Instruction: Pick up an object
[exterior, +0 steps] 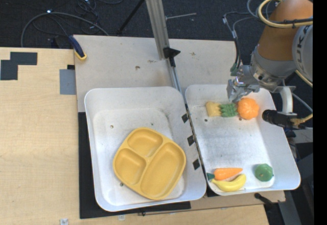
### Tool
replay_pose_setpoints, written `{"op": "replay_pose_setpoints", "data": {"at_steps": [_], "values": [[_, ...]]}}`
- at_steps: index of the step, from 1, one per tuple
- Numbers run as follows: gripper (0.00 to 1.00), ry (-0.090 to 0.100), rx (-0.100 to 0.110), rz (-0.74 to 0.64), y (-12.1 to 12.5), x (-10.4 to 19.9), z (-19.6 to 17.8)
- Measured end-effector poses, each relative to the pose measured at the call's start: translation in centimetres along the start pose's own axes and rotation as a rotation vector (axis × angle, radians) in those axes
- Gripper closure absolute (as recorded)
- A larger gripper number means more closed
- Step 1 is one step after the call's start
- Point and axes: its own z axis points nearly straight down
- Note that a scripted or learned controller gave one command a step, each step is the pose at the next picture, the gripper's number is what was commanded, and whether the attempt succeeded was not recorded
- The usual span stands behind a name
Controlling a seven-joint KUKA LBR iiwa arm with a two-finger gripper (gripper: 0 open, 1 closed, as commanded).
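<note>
In the right bin, an orange fruit lies near the far edge, touching a green-topped yellow corn piece on its left. At the bin's near edge sit a carrot, a banana and a green round fruit. My gripper hangs over the far part of the right bin, just above and left of the orange fruit, with nothing visible between its fingers.
The left bin holds a yellow divided plate. A metal post rises behind the bins, and black clips line the divider between them. Cables hang at the arm's right side.
</note>
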Motion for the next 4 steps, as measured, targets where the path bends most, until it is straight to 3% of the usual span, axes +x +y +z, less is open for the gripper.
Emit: {"op": "replay_pose_setpoints", "data": {"at_steps": [1,3,4], "values": [[1.0,0.0,-0.001,0.0,0.1,-0.1,-5.3],[1.0,0.002,0.006,-0.004,1.3,9.1,-2.2],[1.0,0.002,0.007,-0.005,1.4,15.3,-1.6]]}}
